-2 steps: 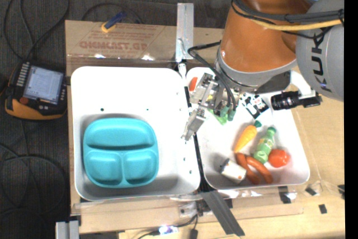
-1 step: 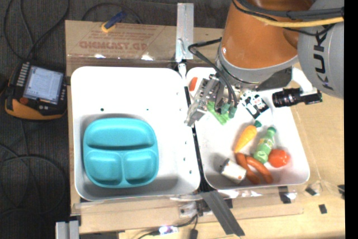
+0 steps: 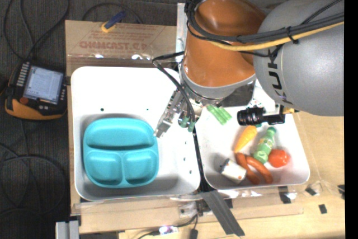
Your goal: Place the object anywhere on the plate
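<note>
A grey KUKA arm [image 3: 302, 53] with its orange band [image 3: 221, 42] leans over the bench from the right, its two-finger gripper [image 3: 168, 120] hanging above the left white bin [image 3: 112, 84], just off the upper right corner of the turquoise divided plate [image 3: 119, 150]. From where I stand the thin fingers seem to sit close together with nothing between them, though the slant makes it hard to be sure. The plate, with one long compartment and two smaller ones, lies in the lower part of that bin and carries no object. To the right of the plate, across the wall between the bins, the right white bin [image 3: 299, 173] holds the toy food: a green piece [image 3: 219, 114] nearest the gripper, a carrot [image 3: 245, 138], a green bottle [image 3: 264, 144], a tomato [image 3: 279, 158], a sausage [image 3: 254, 168] and a small white item [image 3: 232, 170]. Far left of the plate, on the floor, rests a control pendant [image 3: 37, 89].
</note>
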Available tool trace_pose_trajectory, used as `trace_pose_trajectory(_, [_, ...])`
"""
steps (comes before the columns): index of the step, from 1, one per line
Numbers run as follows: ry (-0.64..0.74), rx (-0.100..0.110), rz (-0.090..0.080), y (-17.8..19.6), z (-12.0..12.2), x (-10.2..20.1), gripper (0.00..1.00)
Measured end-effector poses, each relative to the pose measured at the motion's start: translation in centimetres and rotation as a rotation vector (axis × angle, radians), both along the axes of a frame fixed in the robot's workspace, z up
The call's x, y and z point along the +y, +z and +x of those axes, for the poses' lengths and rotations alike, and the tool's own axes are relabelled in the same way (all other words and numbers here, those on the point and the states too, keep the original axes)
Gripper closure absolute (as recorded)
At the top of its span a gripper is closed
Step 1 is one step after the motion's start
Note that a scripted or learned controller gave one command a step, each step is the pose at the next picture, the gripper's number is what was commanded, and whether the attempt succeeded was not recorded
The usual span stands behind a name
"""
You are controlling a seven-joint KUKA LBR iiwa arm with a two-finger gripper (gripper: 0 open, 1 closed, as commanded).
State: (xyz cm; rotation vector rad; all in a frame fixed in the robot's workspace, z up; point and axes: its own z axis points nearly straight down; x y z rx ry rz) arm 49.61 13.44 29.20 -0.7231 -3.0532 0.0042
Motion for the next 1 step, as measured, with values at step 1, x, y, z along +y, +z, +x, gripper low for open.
trace_pose_trajectory(1, [0.131,0.001,0.001,-7.77,-1.21,2.28,1.00])
